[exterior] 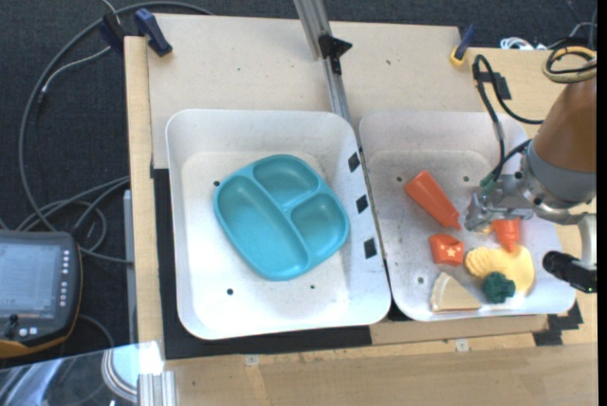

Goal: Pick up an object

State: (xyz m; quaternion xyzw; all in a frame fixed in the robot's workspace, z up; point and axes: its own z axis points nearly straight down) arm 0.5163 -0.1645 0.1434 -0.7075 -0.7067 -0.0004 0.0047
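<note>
The arm reaches in from the right over the right bin (417,304), its orange band above the wrist, tilted down toward the toys. The gripper (484,210) hangs low between the orange cone (432,197) and a small orange piece (508,231). Whether the claw is spread or pinched cannot be told. A teal divided plate (281,216) lies in the left bin (194,300).

Orange cone-shaped piece (432,198) lying tilted in right bin (417,134), near middle. Small orange block (447,249) sitting just below it. Another orange piece (507,232) lying to right. Yellow ridged piece (503,267) touching green lump (497,286). Pale wedge (454,293) resting at front wall.
</note>
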